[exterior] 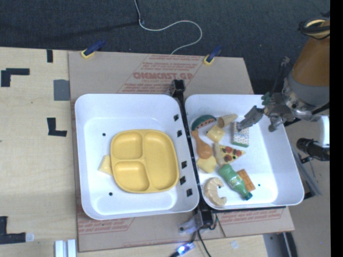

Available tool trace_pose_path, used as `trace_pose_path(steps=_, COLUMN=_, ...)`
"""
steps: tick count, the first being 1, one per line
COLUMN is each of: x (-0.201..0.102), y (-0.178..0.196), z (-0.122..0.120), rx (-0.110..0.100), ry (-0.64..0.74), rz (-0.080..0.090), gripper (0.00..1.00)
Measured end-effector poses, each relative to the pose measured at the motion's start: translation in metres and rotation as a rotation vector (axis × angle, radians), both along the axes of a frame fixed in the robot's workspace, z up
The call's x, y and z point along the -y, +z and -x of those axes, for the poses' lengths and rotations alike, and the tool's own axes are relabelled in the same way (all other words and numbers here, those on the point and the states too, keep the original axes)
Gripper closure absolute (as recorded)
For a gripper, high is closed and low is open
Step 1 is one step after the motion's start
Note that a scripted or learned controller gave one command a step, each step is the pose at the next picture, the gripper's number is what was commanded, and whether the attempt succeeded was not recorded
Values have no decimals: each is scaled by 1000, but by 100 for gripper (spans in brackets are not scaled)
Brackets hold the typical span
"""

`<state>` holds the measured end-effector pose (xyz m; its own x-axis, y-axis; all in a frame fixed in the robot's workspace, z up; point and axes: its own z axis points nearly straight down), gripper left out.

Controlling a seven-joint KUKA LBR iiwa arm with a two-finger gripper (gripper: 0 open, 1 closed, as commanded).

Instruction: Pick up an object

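Note:
The right bin (278, 165) holds several toy foods: a green bottle (231, 177), a croissant (215, 191), a pizza slice (230, 154), a speckled block (240, 137), a cheese wedge (216, 134) and a watermelon slice (202, 122). My gripper (260, 121) hangs over the bin's upper right part, open, with nothing between its fingers. Its left finger (247, 119) ends just above the speckled block. The other finger (274, 123) is over bare bin floor.
The left bin (91, 122) holds a yellow divided plate (144, 160) and a pale yellow wedge (104, 165) beside it. A black divider (185, 143) separates the bins. The arm's orange band (313, 63) stands at the right edge.

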<state>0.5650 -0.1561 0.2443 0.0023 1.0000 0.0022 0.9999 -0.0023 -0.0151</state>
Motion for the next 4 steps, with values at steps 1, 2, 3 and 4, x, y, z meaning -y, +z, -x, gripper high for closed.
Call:
trace_pose_path(steps=1, x=0, y=8, z=-2, rx=13, ry=4, rz=2, gripper=0)
trace_pose_path(steps=2, x=-5, y=-55, z=1, rx=10, ry=4, rz=2, gripper=0)
trace_pose_path(steps=3, x=-8, y=-118, z=2, rx=10, ry=4, rz=2, gripper=0)
trace_pose_path(steps=4, x=-8, y=-160, z=1, rx=16, ry=4, rz=6, gripper=0)
